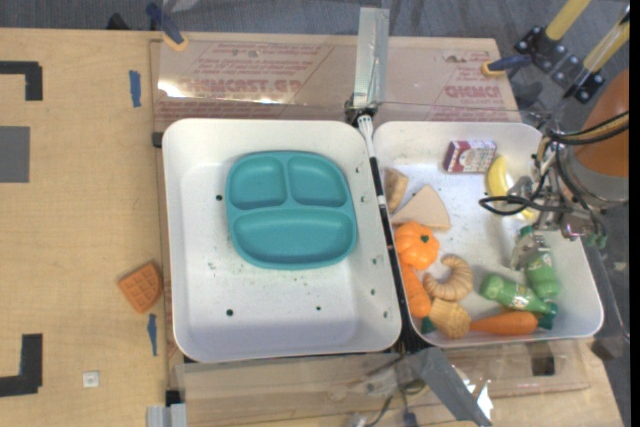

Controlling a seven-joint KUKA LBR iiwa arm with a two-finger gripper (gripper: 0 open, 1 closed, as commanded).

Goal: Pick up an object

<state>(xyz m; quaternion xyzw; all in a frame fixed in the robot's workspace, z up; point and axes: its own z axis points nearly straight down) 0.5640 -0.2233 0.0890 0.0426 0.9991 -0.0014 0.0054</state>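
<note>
The fingers (532,240) hang low over the right side of the right bin (590,310), under a tangle of black cables at the wrist; whether they are open or closed cannot be told, and nothing can be seen held between them. Just near of them lies a green bottle (520,292), its top end almost under the fingers. A banana (497,177) lies just far and left of them, with a small red-and-white box (468,156) beside it at the far wall. Along the near wall lies a carrot (503,323). Further left in the same bin are a croissant (450,277), a pumpkin (418,246) and a tan wedge (428,207). The left bin (190,245) holds a teal divided plate (290,209). On the table (70,215), left of the bins, lies a small waffle (140,286).
</note>
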